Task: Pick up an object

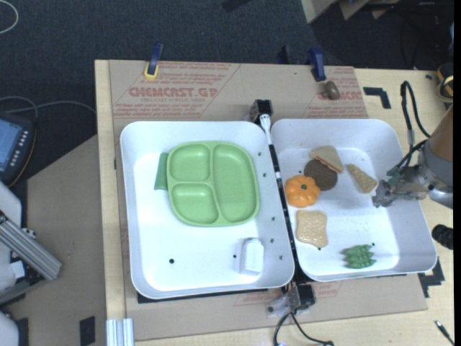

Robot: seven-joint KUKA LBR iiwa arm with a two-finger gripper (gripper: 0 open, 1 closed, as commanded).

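Note:
The right bin (338,125) holds several toy foods. An orange pumpkin (301,191) sits near its left wall, with a dark brown disc (318,176) beside it and a tan slice (328,157) leaning on the disc. A tan wedge (361,178) lies right of those. A pale toast slice (312,228) lies below the pumpkin, and a green leafy piece (358,256) sits near the front edge. My gripper (383,194) hangs low over the bin's right side, just right of the tan wedge. Nothing shows in its grasp.
The left bin (144,222) holds a green divided plate (213,182) and a small white block (251,256) near its front right corner. A black divider with screws (274,171) runs between the bins. Cables (408,114) hang by the arm at the right.

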